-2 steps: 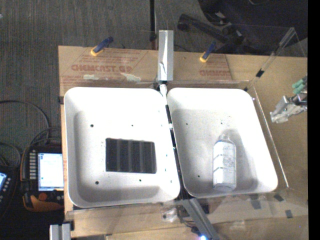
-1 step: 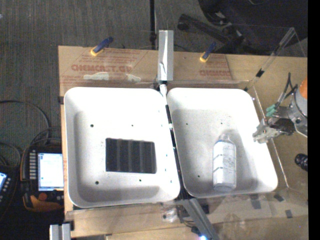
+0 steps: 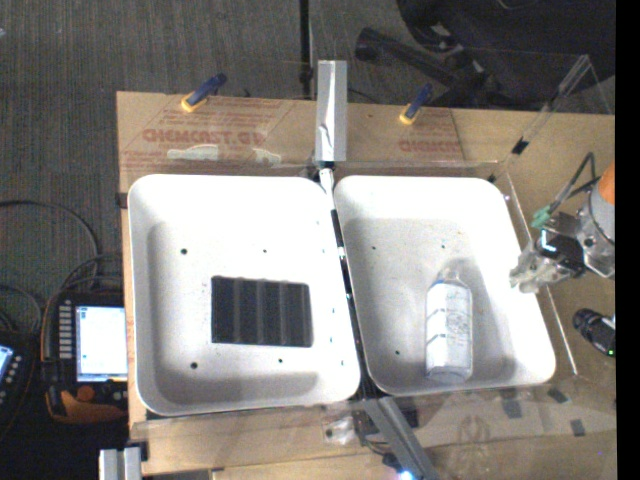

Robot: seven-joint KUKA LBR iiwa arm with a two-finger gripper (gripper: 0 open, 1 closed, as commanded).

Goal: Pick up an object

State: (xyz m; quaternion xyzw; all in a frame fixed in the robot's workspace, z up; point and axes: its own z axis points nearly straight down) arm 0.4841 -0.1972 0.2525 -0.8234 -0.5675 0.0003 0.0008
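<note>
A clear plastic bottle (image 3: 448, 326) with a white cap lies lengthwise in the right bin (image 3: 400, 218), toward its front right. A black ribbed rectangular object (image 3: 261, 312) lies flat in the left bin (image 3: 170, 208). My gripper (image 3: 530, 268) hovers at the right bin's right rim, up and to the right of the bottle and apart from it. Nothing shows between its fingers.
Both bins rest on a cardboard-covered bench with two blue-and-yellow clamps (image 3: 203, 91) at the back edge. An upright metal post (image 3: 330, 113) stands behind the seam between the bins. A clear panel (image 3: 545, 118) stands along the right side. A tablet (image 3: 95, 343) sits on the floor at left.
</note>
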